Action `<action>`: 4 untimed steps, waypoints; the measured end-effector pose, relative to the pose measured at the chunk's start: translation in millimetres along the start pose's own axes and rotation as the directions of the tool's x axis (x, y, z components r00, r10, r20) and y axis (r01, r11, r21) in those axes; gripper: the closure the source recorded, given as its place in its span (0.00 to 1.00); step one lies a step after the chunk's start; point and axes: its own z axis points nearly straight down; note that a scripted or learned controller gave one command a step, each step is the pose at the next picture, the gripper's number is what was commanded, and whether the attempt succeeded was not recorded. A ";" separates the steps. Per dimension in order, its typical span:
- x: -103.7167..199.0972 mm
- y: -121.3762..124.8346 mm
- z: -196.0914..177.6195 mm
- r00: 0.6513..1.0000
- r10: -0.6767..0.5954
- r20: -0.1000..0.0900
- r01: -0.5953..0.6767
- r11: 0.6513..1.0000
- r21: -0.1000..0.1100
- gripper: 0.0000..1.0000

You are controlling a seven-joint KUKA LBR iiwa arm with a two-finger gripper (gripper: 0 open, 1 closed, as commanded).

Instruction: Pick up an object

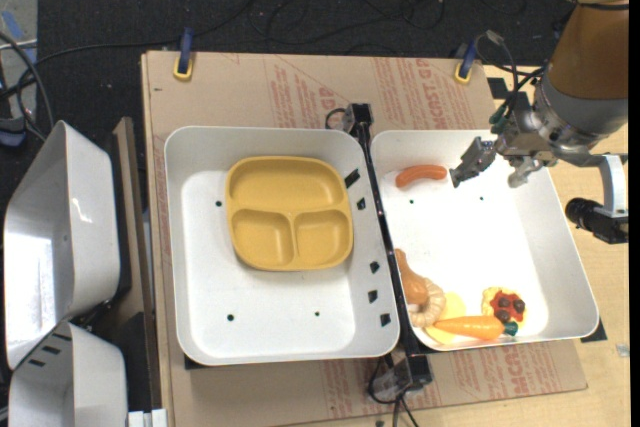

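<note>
Hovering over the upper part of the right bin (560, 215), the gripper (494, 169) has its fingers (468, 169) spread apart with nothing between them. The nearest candidate for the pick is the sausage (421, 176), which lies on the bin floor just to the left of the fingers, near the divider between the bins.

Risks from this position:
- The sausage is round and low. Fingers closing off-centre would likely roll it away or pinch only its end.
- The sausage lies close to the bin's upper wall. A descent slightly too far back could strike the rim.
- The lower corner cluster is packed tightly. A grasp there could catch two items or push them against the wall.

Item count:
- White bins: two, side by side on the tabletop (300, 90).
- Left bin (200, 315): one yellow divided plate (291, 212) with three compartments.
- Right bin: one sausage; one orange carrot (468, 325); one shrimp-like piece (428, 299); one small yellow item with red and green spots (503, 303). A brown piece beside the shrimp cannot be identified.
</note>
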 end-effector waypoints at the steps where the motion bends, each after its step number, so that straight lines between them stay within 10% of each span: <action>1: 0.1 1.9 -5.9 1.000 -0.002 0.002 0.002 1.000 -0.011 0.00; 4: -15.6 0.8 132.4 1.000 0.001 0.001 -0.001 1.000 -0.007 0.00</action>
